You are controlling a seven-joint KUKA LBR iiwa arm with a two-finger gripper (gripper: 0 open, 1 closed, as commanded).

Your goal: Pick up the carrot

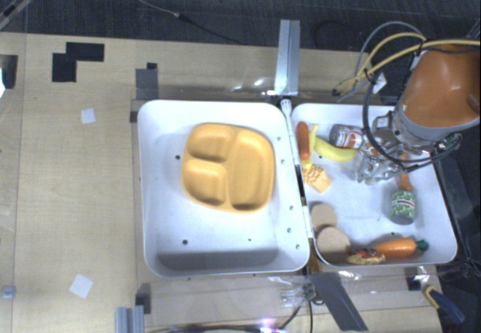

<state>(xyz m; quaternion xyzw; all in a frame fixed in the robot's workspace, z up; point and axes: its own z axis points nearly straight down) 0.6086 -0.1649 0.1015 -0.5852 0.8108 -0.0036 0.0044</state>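
The smooth, tapered orange carrot (395, 248) lies along the right bin's (445, 213) near edge; the metal tool (376, 166) hovers mid-bin, its state indiscernible.

I see the carrot (396, 248) lying on its side along the near wall of the right bin (443, 207), close to that bin's near right corner. It is orange, with a green top pointing toward the corner and its tip pointing left.

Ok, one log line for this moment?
tool: above right bin, upper part | carrot: near bin's front edge, untouched | yellow tray: left bin
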